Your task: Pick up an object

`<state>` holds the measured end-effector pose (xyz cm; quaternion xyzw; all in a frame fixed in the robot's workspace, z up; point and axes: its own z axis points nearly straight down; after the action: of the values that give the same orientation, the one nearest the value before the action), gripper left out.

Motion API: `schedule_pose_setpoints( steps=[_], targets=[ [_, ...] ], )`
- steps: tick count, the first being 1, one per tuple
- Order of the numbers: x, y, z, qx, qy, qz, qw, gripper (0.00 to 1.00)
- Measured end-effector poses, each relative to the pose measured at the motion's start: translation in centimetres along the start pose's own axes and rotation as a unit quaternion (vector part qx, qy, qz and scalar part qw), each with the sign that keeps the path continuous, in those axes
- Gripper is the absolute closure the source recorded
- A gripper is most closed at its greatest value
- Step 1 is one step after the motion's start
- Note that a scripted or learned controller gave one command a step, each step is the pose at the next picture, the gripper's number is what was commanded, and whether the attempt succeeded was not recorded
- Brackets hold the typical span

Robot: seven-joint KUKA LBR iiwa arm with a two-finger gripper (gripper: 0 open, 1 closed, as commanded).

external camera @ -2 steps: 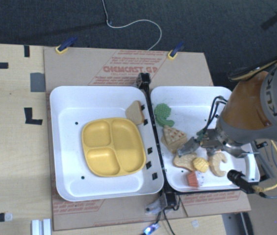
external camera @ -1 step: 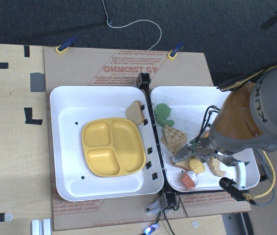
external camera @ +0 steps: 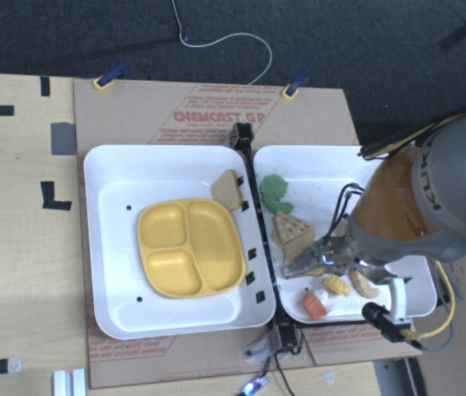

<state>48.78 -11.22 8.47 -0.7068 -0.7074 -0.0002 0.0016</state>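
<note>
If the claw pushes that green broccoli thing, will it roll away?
Probably a little. The broccoli looks like a small, bumpy toy, so it is likely light and would wobble rather than roll smoothly. It sits close to the right bin's dividing wall, which may well stop it.

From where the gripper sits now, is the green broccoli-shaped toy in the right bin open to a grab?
Probably yes. The green broccoli-shaped toy lies uncovered near the divider, beyond the tan waffle wedge; the gripper is low in the same right bin.

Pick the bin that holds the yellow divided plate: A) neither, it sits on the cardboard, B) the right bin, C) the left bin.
C: the yellow divided plate lies flat inside the left bin, beside a tan toy slice.
</note>
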Motion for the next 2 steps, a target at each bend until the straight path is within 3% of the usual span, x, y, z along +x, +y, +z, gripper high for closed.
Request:
schedule_pose_setpoints(
  steps=[1, 2],
  targets=[
    [-0.1, 0.0, -1.0, 0.0, -0.001, 0.0, 1.0, 1.0],
    [1.1, 0.0, -6.1, -0.002, -0.001, -0.001, 1.0, 1.0]
  ],
)
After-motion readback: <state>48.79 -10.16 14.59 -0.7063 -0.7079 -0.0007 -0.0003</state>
